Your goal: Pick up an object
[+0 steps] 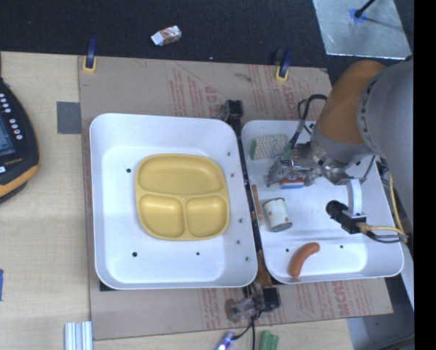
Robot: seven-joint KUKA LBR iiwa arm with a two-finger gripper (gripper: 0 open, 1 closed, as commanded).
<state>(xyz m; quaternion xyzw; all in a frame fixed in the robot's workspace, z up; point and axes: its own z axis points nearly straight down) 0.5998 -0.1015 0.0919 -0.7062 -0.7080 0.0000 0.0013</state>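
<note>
Gripper (285, 170): down low in the right bin (382, 268), in its upper half, and whether it is apart or together cannot be told from this angle.
Arm (353, 111): grey and orange, reaching in from the right over the bin's far corner.
Blue scrap (294, 185): small, peeking out right under the gripper, too hidden to name.
Can (276, 214): small and pale, on its side, just below the gripper, close to the bin's left wall, apart from the gripper.
Sausage (303, 258): orange-brown, lying at a slant near the bin's front edge, well clear of the gripper.
Green-and-white pad (266, 146): flat in the bin's back left corner, just beside the gripper.
Left bin (109, 265): holds one yellow divided plate (181, 195), sitting roughly in the middle.
Bench, far left: an orange-and-black handheld controller (5, 146), well apart from both bins.
</note>
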